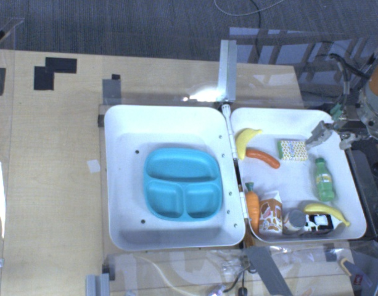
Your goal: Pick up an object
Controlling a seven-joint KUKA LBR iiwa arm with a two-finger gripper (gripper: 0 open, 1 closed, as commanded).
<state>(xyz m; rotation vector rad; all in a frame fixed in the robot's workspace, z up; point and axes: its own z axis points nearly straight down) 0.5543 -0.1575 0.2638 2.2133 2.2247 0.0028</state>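
Grey tool [324,132] over the right bin's [336,117] far corner; we cannot tell its grip.
We see a green bottle [324,179] just below it, a patterned packet [292,150] beside, and a blue tray [182,183] in the left bin [124,165].

We see the arm [377,85] cut off by the right edge, only a sliver of its orange band showing. The gripper [327,131] below it is small and blurred, so we cannot read its fingers. Further down from it, the banana [325,213] covers part of a grey can [296,219] and a black-and-white item [317,224] we cannot identify.
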